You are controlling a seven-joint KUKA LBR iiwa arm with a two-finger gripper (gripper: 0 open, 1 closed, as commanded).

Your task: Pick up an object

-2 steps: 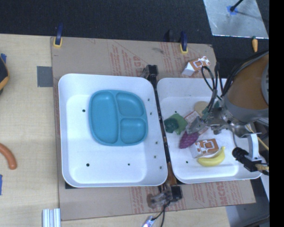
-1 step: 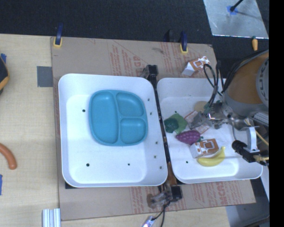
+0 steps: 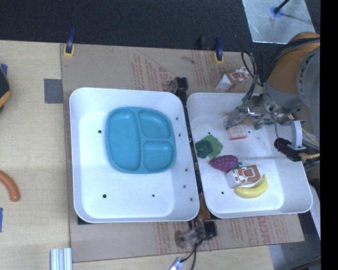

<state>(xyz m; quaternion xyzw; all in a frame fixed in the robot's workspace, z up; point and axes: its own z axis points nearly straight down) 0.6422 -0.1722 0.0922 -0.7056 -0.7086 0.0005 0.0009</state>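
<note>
Two shallow white bins lie side by side on a sheet of brown cardboard in the middle of the frame. The left bin [image 3: 84,201] holds a light blue divided plate [image 3: 139,139] with three compartments, which lies flat in the upper middle part of this bin.

The right bin [image 3: 281,201] holds the small things. A green toy broccoli [image 3: 208,147] lies near the left wall of this bin. Just below and to the right of it lies a purple bunch of grapes [image 3: 224,162]. Further to the lower right there is a small white and orange carton [image 3: 245,176], and a yellow banana [image 3: 252,189] curves under it, touching its lower edge. A small flat packet [image 3: 236,132] with white and reddish print lies in the upper part of this bin.

The arm comes in from the right edge of the frame, and its gripper [image 3: 240,117] is low over the upper part of the right bin, directly above the flat packet. The metal parts there are too mixed together, so I cannot tell if the claw is wide or narrow, or if it holds something.

Outside the bins, another small carton [image 3: 235,79] lies on the cardboard above the right bin. An orange toy sausage [image 3: 7,185] lies on the wooden bench at the left edge of the frame.
</note>
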